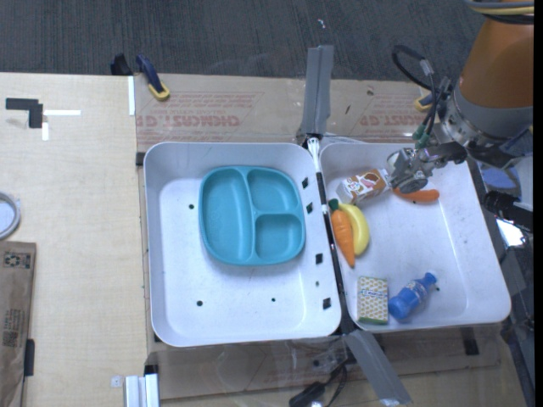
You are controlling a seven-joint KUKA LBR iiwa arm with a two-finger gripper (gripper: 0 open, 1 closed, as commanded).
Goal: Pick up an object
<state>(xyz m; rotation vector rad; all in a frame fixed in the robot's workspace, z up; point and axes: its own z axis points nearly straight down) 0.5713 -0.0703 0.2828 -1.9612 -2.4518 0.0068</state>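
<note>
Orange chili-shaped toy (422,197) lying near the far edge of the right bin (475,253), just beside the gripper (410,173).
The gripper sits low over the bin's far part, between the chili toy and a small brown-and-white packet (363,185); whether its fingers are spread or pressed together cannot be told, and nothing shows between them; a carrot (343,235) and a banana (360,227) lie touching along the right bin's left wall; a pale snack box (372,300) and a blue bottle (411,296) rest by its near edge; the left bin (170,303) carries a teal divided plate (252,215) near its far half.
</note>
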